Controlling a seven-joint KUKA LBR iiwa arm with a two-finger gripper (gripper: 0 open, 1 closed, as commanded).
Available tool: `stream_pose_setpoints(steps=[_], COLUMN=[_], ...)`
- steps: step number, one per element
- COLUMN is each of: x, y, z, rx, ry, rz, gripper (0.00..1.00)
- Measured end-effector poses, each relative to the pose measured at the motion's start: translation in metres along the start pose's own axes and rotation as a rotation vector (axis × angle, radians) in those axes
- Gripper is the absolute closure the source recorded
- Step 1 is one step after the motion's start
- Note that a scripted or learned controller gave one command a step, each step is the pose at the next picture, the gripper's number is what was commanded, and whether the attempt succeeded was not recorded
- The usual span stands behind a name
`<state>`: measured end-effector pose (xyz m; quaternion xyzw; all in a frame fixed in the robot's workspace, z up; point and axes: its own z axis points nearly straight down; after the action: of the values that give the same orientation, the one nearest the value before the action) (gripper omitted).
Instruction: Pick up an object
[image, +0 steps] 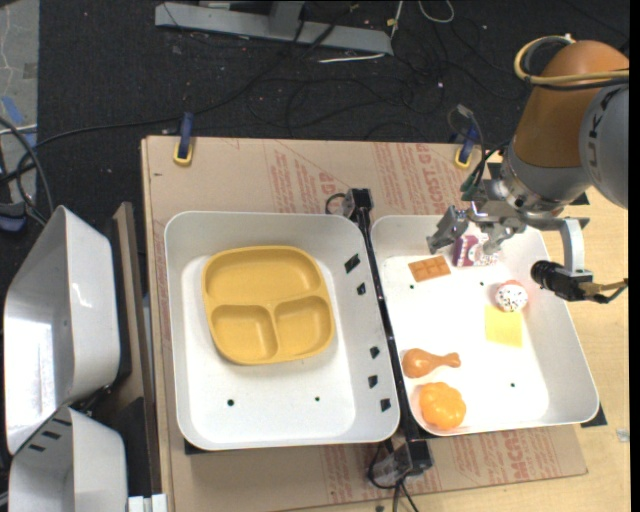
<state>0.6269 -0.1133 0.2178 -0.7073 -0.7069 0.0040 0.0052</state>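
The pincer (470, 232) hangs low over the right bin's (570, 395) far end, just above a small pink object (467, 250) (identity unclear). Whether it is clenched or released I cannot tell, so the pick looks unfinished.

Smooth, faintly glossy white plastic in both the left bin (190, 330) and the right bin (560, 380); matt yellow plastic in the divided tray (268, 303). Glossy orange plastic for the drumstick toy (430, 361) and the round orange toy (442, 406), flat matt yellow for the cheese slice (504, 327), a ridged matt orange face on the cracker (429, 269). Dull brown printed cardboard over the tabletop (300, 165), bare grey metal on the pincer (470, 232), and a shiny orange shell on the arm (565, 100).
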Motion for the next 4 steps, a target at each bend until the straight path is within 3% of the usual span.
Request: stream_pose_setpoints(steps=[1, 3, 4], x=[0.000, 0.008, 0.008], y=[0.003, -0.007, -0.007], z=[-0.008, 0.106, 0.127], rx=[-0.013, -0.009, -0.011], ry=[-0.002, -0.001, -0.002], rz=[-0.002, 0.000, 0.000], gripper=[0.00, 0.00, 0.00])
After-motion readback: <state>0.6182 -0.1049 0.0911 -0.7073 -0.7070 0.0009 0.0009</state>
